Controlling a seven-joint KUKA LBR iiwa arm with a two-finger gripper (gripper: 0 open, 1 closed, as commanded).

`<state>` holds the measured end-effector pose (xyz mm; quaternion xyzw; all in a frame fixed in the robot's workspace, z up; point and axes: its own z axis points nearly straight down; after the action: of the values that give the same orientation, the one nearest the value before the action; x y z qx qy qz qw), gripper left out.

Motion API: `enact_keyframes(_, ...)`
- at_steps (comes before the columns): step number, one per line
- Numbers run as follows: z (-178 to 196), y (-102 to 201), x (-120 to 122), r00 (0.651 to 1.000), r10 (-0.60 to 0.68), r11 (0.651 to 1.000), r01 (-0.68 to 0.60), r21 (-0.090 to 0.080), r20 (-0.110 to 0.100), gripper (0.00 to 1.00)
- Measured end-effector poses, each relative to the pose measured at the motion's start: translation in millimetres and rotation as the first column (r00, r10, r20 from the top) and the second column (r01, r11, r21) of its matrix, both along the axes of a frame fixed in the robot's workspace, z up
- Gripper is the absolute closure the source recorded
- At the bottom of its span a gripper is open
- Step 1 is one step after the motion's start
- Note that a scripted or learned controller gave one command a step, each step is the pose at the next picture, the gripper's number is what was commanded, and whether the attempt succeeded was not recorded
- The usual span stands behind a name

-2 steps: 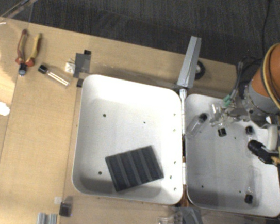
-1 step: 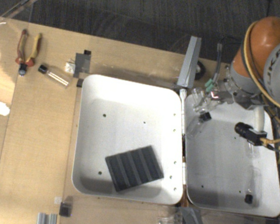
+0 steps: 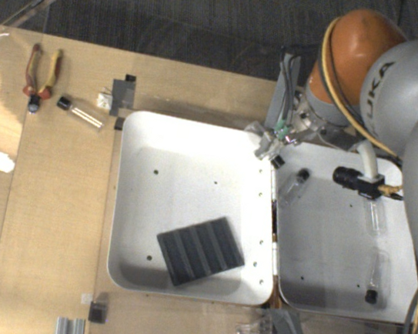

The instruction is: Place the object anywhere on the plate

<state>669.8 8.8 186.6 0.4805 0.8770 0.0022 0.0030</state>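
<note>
Two bins: shallow white plastic bins side by side on the pale wooden bench [image 3: 48, 201]; view-left bin [image 3: 131, 190], view-right bin [image 3: 405, 262].
Camera view, task thing: dark grey ribbed rectangular slab [image 3: 200, 250] lies flat on the floor of the view-left bin, toward its near right corner, turned at a slant to the walls.
Slab vs claw: well apart; the slab is by the near wall, the claw is up at the far rim, further right in view.
Claw: two-finger gripper [image 3: 274, 147] sits over the far end of the divide where both bins meet, low by the rims.
Claw state: cannot tell whether spread or pressed together; too small and blurred.
Arm pose: grey rounded arm [image 3: 415, 92] comes in from the right and covers the upper right; orange band [image 3: 356, 40] sits above the wrist; the wrist points down-left at the far rims.
View-right bin contents: small black piece [image 3: 371, 297] near the near right corner.
Bench extras: red-handled pliers [image 3: 42, 75] and clear vial with black cap [image 3: 80, 110] at far left; black bracket [image 3: 124, 94] by the view-left bin's far corner.
</note>
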Motion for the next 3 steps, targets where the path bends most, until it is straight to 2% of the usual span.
enact_keyframes(1, 6.6, 69.1, -0.5, 1.0, 0.024, 1.0, -0.024, 0.0, -0.001, 1.0)
enact_keyframes(2, -26.3, 133.4, -1.2, 0.937, 0.349, 0.937, -0.349, 0.0, -0.004, 1.0)
enact_keyframes(3, -63.2, 183.9, -29.9, 0.62, 0.785, 0.62, -0.785, -0.003, 0.0, 1.0)
